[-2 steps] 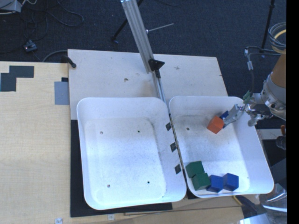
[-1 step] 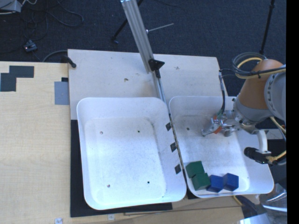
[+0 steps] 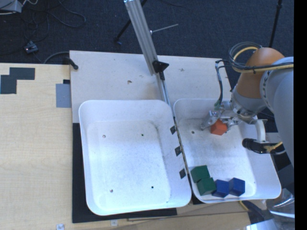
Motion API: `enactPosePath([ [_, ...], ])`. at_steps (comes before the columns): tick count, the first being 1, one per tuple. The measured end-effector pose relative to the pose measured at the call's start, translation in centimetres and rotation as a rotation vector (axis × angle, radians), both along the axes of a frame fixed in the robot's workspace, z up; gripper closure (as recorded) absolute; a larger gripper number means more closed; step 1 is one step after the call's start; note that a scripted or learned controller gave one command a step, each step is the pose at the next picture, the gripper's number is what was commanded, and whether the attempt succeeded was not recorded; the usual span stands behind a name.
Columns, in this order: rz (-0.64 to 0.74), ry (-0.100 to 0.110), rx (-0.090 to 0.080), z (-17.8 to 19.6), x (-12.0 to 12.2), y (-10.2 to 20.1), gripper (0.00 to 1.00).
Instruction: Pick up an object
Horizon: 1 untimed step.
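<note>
Bench, two white bins. Gripper (image 3: 219, 122) over right bin (image 3: 268, 188), pinching orange block (image 3: 218, 127) between fingers. Grasp step judged in hand; next, straight lift. Green blocks (image 3: 203, 179), blue blocks (image 3: 229, 187) at near wall.

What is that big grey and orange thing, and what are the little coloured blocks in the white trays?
That is a robot arm, reaching in from the right. The camera looks down from above at two white trays. At the arm's end is a gripper with fingers, like a small hand. An orange block sits between those fingers, in the right tray. Near that tray's front edge lie two green blocks and two blue blocks. I see no blocks in the left tray. The robot's job is to pick something up.
</note>
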<state>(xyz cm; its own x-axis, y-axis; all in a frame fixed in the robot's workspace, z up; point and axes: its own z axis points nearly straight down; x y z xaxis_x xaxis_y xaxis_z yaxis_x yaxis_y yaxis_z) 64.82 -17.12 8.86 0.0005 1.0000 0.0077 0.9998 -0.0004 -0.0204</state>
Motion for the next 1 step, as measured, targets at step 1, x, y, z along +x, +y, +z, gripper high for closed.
enactPosePath([
  [1,-0.001,-0.018,-0.008,5.68,-4.82,-0.22,0.0],
])
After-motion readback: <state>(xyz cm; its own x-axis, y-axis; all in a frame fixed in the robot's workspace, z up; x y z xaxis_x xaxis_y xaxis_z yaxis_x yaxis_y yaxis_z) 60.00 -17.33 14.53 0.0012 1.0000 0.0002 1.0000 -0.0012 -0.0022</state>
